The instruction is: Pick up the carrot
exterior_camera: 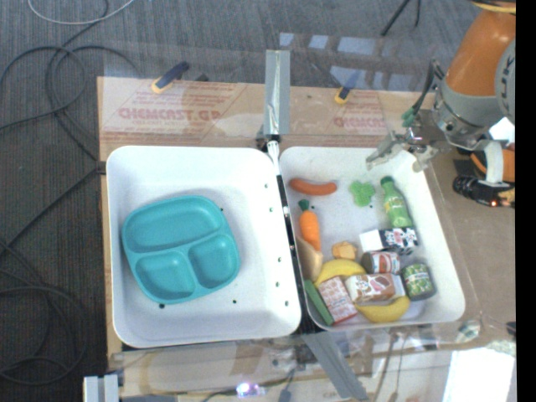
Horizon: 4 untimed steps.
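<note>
The carrot (pixel 311 229) is orange with a green top and lies in the right bin (pixel 441 224), close to its left wall and pointing towards the front. My gripper (pixel 401 151) hangs over the bin's far right corner, well to the right of the carrot and farther back. Its fingers are spread open with nothing between them.
A red sausage (pixel 312 188) lies just behind the carrot, and a green piece (pixel 362 193) and a green bottle (pixel 395 203) lie to its right. A banana (pixel 377 310), cans and small packs crowd the bin's front. The left bin (pixel 126 325) holds a teal divided plate (pixel 180 248).
</note>
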Motion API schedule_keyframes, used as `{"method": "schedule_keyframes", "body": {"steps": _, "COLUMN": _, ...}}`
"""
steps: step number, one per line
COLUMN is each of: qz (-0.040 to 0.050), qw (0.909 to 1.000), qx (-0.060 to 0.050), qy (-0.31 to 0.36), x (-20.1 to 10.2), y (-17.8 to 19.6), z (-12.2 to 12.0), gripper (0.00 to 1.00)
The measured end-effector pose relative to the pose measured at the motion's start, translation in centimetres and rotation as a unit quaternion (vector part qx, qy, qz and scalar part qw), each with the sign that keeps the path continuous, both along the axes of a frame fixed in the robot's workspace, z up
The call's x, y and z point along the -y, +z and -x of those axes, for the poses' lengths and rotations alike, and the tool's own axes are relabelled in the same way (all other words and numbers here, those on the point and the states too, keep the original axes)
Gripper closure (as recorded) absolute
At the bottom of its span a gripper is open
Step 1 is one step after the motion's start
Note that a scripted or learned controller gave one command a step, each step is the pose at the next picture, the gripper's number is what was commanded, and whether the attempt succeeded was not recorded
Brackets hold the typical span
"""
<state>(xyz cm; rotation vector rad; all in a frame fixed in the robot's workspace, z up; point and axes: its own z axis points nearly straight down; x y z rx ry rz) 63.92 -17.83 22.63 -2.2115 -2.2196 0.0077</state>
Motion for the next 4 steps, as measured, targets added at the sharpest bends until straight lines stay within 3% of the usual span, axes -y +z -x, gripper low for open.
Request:
{"method": "schedule_keyframes", "body": {"steps": 1, "qz": 0.0021, "qw": 0.9995, "qx": 0.005, "qy": 0.032, "x": -2.9, "y": -13.1, "z": -0.3, "gripper": 0.0}}
{"method": "schedule_keyframes", "body": {"steps": 2, "qz": 0.0042, "qw": 0.9985, "qx": 0.009, "qy": 0.055, "x": -7.1, "y": -13.7, "z": 1.9, "gripper": 0.0}}
{"method": "schedule_keyframes", "body": {"steps": 3, "qz": 0.0043, "qw": 0.9893, "qx": 0.011, "qy": 0.145, "x": -8.0, "y": -13.6, "z": 3.8, "gripper": 0.0}}
{"method": "schedule_keyframes", "body": {"steps": 4, "qz": 0.0026, "qw": 0.9842, "qx": 0.012, "qy": 0.177, "x": -7.2, "y": -13.6, "z": 10.3, "gripper": 0.0}}
